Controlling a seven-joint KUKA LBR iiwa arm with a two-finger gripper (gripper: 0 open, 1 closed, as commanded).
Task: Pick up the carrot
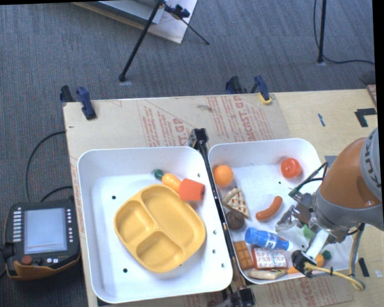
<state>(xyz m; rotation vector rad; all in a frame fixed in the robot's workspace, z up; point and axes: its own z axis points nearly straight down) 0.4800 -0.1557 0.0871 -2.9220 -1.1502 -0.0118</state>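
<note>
- Left bin (91,187): divided plate (159,228) in the middle, block (191,190) at its far right edge.
- Right bin (262,146): round fruit (223,175) far left, tomato (291,167) far right, sausage (269,208) between them, can (266,238) nearer.
- Pincer (293,219) over that bin's right side.

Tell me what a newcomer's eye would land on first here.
The big yellow divided plate dominates the left bin, with an orange block by its upper right edge. The right bin is a clutter of small food items, a blue can and a red tomato standing out, while the arm's orange band looms over its right side.
</note>
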